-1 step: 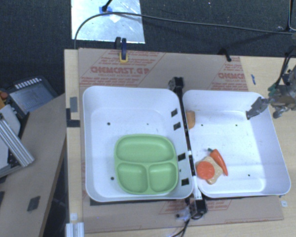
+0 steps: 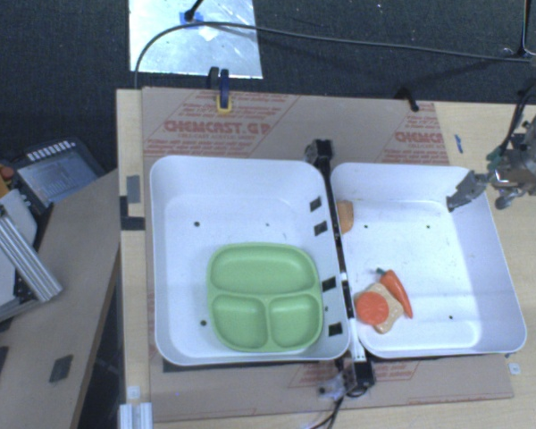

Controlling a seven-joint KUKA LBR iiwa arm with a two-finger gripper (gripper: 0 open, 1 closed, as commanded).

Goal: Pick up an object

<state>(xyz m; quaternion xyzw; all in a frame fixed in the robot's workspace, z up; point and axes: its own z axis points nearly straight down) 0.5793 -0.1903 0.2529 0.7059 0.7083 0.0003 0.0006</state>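
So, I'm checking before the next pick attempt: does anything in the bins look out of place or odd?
Nothing looks spilled or damaged. The green divided plastic tray lies flat in the left white bin; the orange toy carrot and round orange-red piece cluster near the right white bin's front-left corner.

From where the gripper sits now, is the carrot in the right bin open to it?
Probably yes. The gripper hangs over the right bin's far right corner, and the carrot lies near the front on bare floor, with only the tomato touching its left side.
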